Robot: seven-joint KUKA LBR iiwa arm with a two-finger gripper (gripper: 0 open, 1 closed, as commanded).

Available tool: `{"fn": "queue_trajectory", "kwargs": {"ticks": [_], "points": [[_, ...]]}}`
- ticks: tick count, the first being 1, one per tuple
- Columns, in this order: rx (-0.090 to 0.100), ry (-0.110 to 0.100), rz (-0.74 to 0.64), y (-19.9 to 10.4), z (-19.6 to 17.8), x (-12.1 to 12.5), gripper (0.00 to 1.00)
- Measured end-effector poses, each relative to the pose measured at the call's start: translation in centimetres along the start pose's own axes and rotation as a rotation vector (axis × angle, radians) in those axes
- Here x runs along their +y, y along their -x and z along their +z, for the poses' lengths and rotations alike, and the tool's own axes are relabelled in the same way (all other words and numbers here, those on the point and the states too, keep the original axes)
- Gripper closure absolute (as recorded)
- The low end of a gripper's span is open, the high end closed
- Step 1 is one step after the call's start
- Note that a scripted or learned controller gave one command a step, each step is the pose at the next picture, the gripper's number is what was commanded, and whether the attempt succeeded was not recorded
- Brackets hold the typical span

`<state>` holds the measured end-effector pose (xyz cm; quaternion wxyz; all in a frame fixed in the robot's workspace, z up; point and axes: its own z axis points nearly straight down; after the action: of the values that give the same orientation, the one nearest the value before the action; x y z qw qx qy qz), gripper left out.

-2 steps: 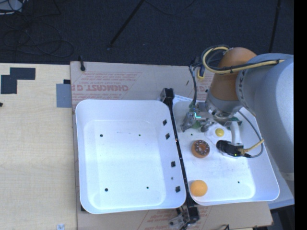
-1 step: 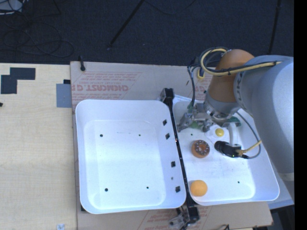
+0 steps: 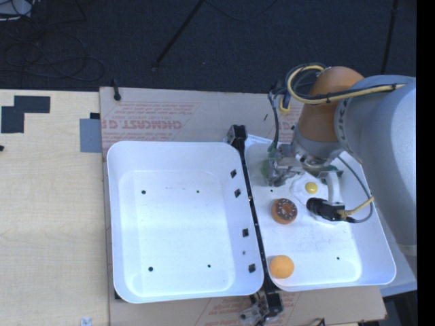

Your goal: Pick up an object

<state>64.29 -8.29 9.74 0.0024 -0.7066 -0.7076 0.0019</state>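
My gripper point(image 3: 276, 172) reaches down into the far left part of the right bin point(image 3: 329, 253), close to the divider between the bins. A round brown disc-like object point(image 3: 284, 210) lies just in front of it, apart from it. A small yellow object point(image 3: 310, 187) sits to the gripper's right, beneath the wrist. An orange ball point(image 3: 281, 266) rests at the bin's near left corner. I see nothing held.
The left bin point(image 3: 117, 182) stands beside the right one, with a black divider strip point(image 3: 247, 202) between them. Both rest on a cardboard sheet point(image 3: 156, 117). The arm's grey body point(image 3: 387, 148) overhangs the right bin's right side.
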Motion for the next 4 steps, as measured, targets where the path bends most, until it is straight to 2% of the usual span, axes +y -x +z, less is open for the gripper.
{"fn": "queue_trajectory", "kwargs": {"ticks": [1, 2, 3, 4], "points": [[0.0, -0.001, 0.0, 0.0, 0.1, 0.0, 0.0], [-0.001, 0.001, 0.002, 0.1, 1.1, -0.6, 0.0], [0.0, 0.0, 0.003, 0.1, 0.0, -0.6, 1.0], [0.0, 0.0, 0.003, 0.1, 0.1, -0.6, 0.0]]}}
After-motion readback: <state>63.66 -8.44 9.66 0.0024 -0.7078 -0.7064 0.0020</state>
